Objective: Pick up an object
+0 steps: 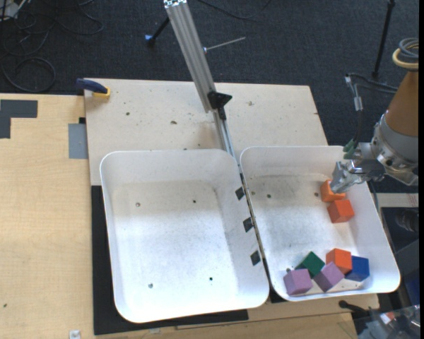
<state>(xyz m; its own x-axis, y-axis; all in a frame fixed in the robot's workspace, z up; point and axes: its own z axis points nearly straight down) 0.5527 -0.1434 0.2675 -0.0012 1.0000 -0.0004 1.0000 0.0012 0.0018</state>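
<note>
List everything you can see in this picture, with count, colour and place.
bins: 2, white, side by side on the bench; left bin, right bin
orange blocks near gripper: 2, orange, right bin's far right; one at the gripper tip, one just below it
corner blocks: 5, in the right bin's near right corner: green, orange, blue, two purple
metal bar: 1, silver, slanting up from between the bins
clamp: 1, blue and yellow, bench's far left corner
cables: several, black, floor at far left
arm: 1, grey with orange band, right edge
gripper: 1, grey, over the right bin at the upper orange block
</note>
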